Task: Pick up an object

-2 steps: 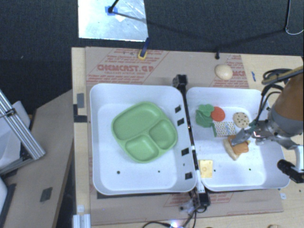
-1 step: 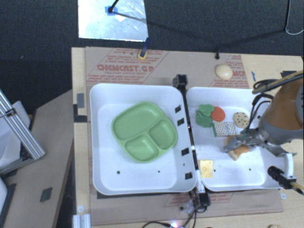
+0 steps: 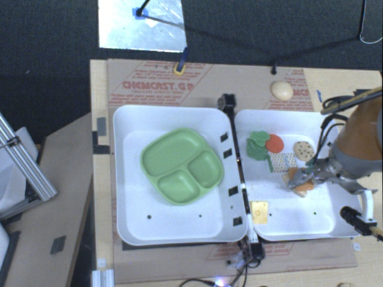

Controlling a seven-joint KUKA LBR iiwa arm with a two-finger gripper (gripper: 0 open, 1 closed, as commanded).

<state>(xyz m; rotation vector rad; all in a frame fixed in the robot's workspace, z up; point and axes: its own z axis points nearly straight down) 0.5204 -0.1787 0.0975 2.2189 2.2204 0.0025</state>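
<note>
- Nearest the camera, along the lower edge, runs the bench [image 3: 179,262], its brown board printed with red lettering, bearing both bins.
- Left white bin [image 3: 128,160] holds a green divided tray [image 3: 181,165], set at a slant, with one large compartment and two smaller ones.
- Right white bin [image 3: 281,226] touches the left one along a dark centre seam with black clips.
- Grey arm [image 3: 359,139] with its orange band reaches in from the right, over the right bin's far side.
- Gripper [image 3: 301,181] hangs low in the right bin, directly at an orange object [image 3: 303,188]. Whether its fingers are spread or clenched on that piece cannot be told; the tips blur into it.
- Green leafy toy [image 3: 257,145] lies in the upper part of the right bin, touching a red round piece [image 3: 274,143] on its right.
- Speckled round cookie [image 3: 303,150] sits just beside the red piece, near the gripper.
- Patterned square item [image 3: 281,161] lies below the red piece, just left of the orange object.
- Yellow square [image 3: 260,212] lies near the right bin's lower left corner, well apart from the others.
- Cream oval object [image 3: 282,90] rests on the board beyond the right bin.
</note>
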